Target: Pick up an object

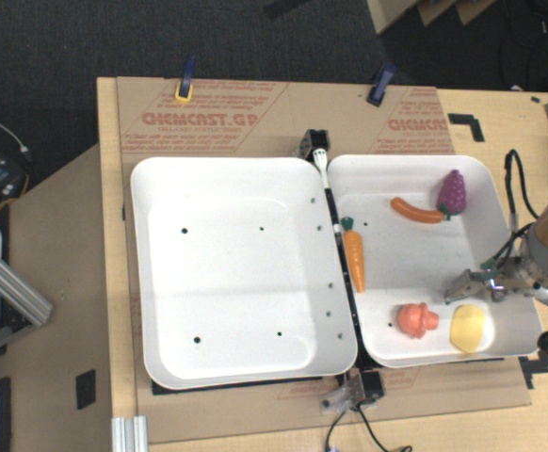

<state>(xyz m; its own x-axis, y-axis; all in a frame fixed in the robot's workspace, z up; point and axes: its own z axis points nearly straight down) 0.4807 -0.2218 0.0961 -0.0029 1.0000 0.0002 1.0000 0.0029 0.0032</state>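
**Gripper low in the right bin, beside the lemon**

The gripper (470, 288) is in the right bin (415, 169), near its front right corner. Its metal fingers (459, 286) look spread apart and hold nothing. The closest thing is a yellow lemon (469, 329), just below the fingertips and apart from them.

The lemon looks like a toy of plastic, so I judge it light, rigid and a little slippery. It is round and it may roll away if only one finger touches it. The best hold is across its middle, with the fingers coming down on both sides (the rim of the bin is near, so there is little room).

In the right bin I count five things: one lemon, one pink-red fruit (415, 320) just beside it, one carrot (353, 261) along the left wall, one orange sausage-like piece (416, 212), and one purple bunch of grapes (452, 192). The left bin (161, 252) has no objects in it.
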